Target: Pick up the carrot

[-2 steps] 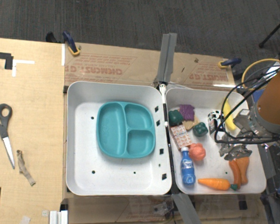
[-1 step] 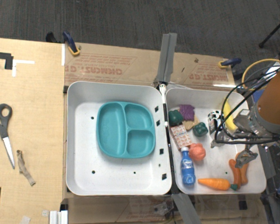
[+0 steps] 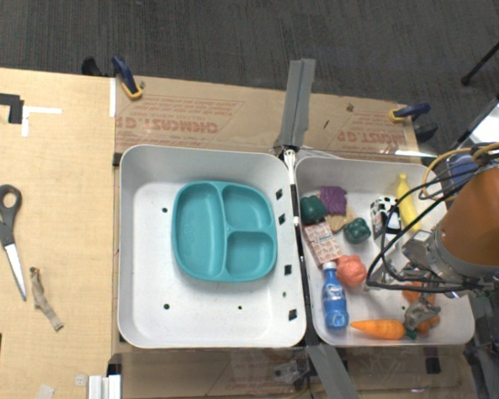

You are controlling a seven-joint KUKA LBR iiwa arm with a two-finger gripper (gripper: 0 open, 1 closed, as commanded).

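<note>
The gripper [image 3: 420,317] hovers just right of the carrot [image 3: 377,329] in the right bin [image 3: 365,172].

Teal divided plate [image 3: 226,232] in left bin [image 3: 136,255]; scissors [image 3: 3,230] outside.

Arm [image 3: 475,225] cut off by right edge; its bulk covers the right part of the right bin [image 3: 365,169]. Gripper [image 3: 417,319] sits low under cables, fingers too cluttered to read. Small orange bits beside it, partly hidden, unidentifiable. Carrot [image 3: 378,329]: its right end meets the gripper tip, contact unclear. Banana [image 3: 405,204] partly behind cables. Black-and-white toy [image 3: 384,213] too small to identify. Label on blue bottle [image 3: 334,301] unreadable. Scissors [image 3: 4,222] cut at left edge. Cardboard print reversed, partly legible.
</note>
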